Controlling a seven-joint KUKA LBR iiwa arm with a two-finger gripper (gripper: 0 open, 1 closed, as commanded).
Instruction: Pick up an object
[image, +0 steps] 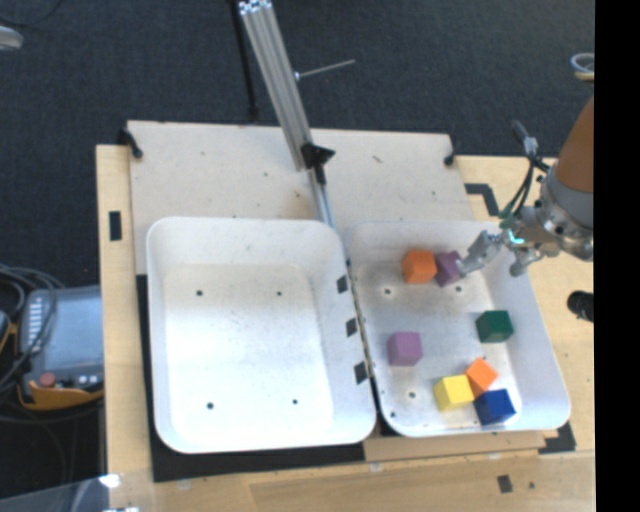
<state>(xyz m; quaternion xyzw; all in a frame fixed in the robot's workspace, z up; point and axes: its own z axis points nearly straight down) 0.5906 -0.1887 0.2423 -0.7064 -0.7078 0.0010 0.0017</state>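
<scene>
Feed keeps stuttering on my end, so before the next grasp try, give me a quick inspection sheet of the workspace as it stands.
Surface: wooden bench bearing left bin and right bin.
Job's things: in the right bin, orange block touching purple block; green block; second purple block; yellow block, small orange block and blue block clustered at the near corner.
Clutter: nothing seen.
Gripper: gripper low beside the upper purple block; grasp not confirmed.
Cables: wiring at wrist; dark cables on the floor at left.
Surroundings: metal pole; control pendant.
</scene>
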